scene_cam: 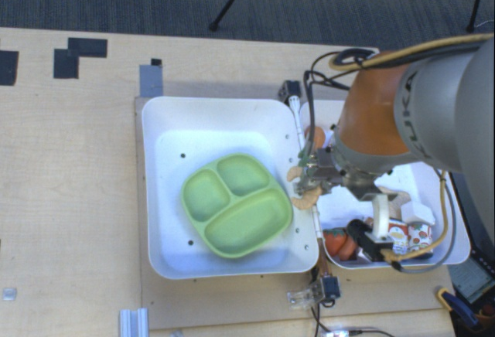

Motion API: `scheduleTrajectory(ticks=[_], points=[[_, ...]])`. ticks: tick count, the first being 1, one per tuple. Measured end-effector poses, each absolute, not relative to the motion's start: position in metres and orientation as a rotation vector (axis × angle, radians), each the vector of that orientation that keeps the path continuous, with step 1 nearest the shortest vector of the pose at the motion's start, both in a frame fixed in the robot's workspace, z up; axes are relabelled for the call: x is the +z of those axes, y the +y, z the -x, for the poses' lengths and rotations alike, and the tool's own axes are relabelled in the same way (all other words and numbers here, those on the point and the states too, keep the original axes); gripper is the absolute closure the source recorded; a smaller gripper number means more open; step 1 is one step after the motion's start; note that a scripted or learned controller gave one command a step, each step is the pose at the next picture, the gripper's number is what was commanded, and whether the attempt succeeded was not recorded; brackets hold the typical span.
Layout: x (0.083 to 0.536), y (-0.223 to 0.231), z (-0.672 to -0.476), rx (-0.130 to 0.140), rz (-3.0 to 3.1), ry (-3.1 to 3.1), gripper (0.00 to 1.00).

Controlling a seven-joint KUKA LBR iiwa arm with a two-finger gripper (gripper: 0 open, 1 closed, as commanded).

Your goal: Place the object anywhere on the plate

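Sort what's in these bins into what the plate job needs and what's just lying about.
For the job: green plate in the left bin; gripper; tan thing beside it, probably the object.
Lying about: red thing and printed carton in the right bin.

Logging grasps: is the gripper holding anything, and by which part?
Cannot be told: a tan object sits right at the gripper, by the wall between the bins, but no hold is clear.
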State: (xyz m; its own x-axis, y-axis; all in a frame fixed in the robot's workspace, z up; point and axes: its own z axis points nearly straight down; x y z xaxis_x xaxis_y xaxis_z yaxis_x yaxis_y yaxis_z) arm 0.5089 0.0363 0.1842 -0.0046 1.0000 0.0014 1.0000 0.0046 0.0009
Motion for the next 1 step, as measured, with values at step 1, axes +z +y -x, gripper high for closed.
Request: scheduleTrajectory(ticks=[1], points=[[0.1842,0.0357,-0.5090,-0.002,2.218,-2.225,0.00]])
